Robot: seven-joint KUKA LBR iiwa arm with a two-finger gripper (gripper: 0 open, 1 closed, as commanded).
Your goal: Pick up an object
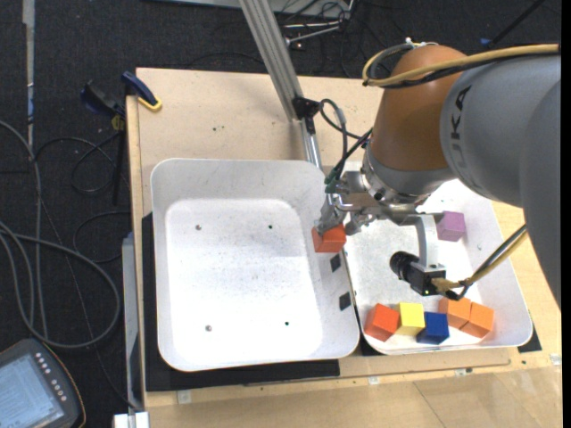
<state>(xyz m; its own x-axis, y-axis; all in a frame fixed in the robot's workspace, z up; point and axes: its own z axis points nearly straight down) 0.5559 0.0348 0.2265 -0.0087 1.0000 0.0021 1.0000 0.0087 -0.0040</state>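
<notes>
Orange block [330, 238] in gripper [333, 231]

Well left of the gripper [335, 226] you see a blue-and-yellow clamp [136, 92] at the wooden bench's [223, 105] corner; just beyond the gripper, a metal pole [272, 47] slants away.

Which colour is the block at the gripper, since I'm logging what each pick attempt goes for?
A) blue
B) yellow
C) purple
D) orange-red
D: the orange-red block sits right at the gripper, over the divide between the two bins, while the purple block, yellow block and blue block lie in the right bin.
</notes>
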